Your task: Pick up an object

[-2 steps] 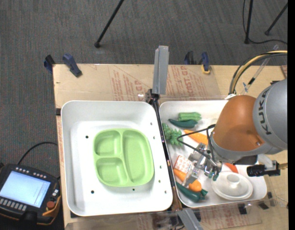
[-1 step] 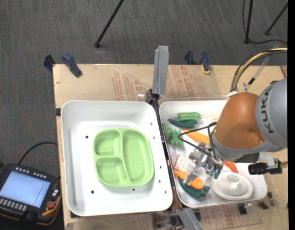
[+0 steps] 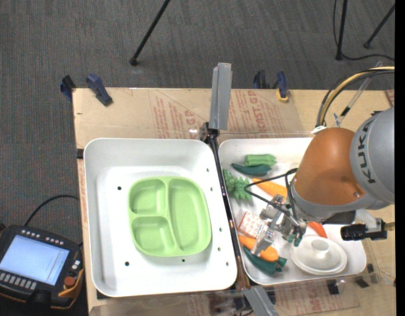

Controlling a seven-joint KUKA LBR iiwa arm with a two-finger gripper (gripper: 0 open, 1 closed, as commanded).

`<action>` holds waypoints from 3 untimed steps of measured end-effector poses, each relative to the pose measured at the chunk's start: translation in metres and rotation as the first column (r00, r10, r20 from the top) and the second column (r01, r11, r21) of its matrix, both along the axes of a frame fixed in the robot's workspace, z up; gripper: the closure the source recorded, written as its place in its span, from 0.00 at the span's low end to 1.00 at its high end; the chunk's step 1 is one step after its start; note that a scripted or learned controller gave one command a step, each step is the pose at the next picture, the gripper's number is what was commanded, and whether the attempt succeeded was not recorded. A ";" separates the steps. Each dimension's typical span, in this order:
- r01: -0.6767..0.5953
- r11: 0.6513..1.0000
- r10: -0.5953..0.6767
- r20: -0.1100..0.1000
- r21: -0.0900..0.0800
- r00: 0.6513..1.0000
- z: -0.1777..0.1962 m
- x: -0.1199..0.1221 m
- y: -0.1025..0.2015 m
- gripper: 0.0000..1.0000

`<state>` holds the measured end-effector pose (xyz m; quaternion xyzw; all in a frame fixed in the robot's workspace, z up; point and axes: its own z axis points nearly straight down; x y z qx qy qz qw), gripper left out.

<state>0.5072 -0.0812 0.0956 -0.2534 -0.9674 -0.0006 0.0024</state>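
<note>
Clutter was the worry: my claw (image 3: pixel 276 224) hung low over the right bin (image 3: pixel 360 262), its tip among an orange carrot (image 3: pixel 263 247), a small printed packet (image 3: pixel 251 225) and a white cup (image 3: pixel 319 247). I could not tell whether it was spread or pressed together. Things lay so close that I judged a closing might nip two, or nudge the carrot aside.

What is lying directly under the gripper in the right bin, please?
Under the gripper lie a small printed packet and an orange carrot-like toy with a dark green end. The arm covers the rest of the right bin.
</note>
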 end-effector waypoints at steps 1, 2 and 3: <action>0.116 0.993 -0.116 0.018 -0.003 0.993 -0.006 -0.027 -0.002 0.00; 0.127 0.992 -0.127 0.018 -0.003 0.992 -0.006 -0.027 -0.002 0.00; 0.000 1.000 0.000 0.006 -0.003 1.000 -0.008 0.120 -0.027 0.00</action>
